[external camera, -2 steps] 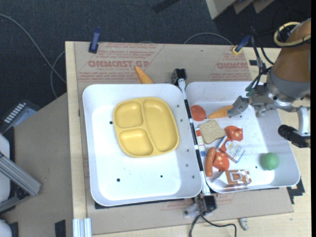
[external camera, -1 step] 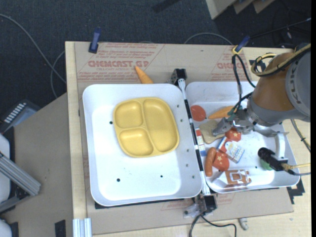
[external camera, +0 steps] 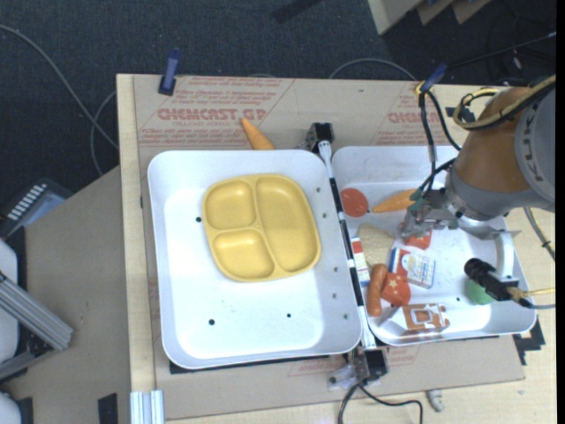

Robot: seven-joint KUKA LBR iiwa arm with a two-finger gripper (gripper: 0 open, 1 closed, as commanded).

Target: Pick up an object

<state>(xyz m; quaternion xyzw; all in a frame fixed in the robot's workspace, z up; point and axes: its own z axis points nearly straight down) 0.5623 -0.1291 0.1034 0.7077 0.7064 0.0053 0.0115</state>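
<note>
Over the right bin (external camera: 388, 159) I see the gripper (external camera: 422, 228) low among the clutter, but whether it is spread or pinched, I cannot tell. Its wrist hides part of an orange carrot (external camera: 391, 203). Beneath it lie a small carton (external camera: 415, 265) and red pieces (external camera: 395, 289), too blurred to name.

Even, fairly bright overhead light reaches me. The white bins (external camera: 177, 307) glare slightly, washing out toward six o'clock. Soft shadows hug the yellow tray (external camera: 261, 226) rim. The dark floor (external camera: 53, 104) at nine o'clock stays dim; overall detail is soft and grainy.
</note>
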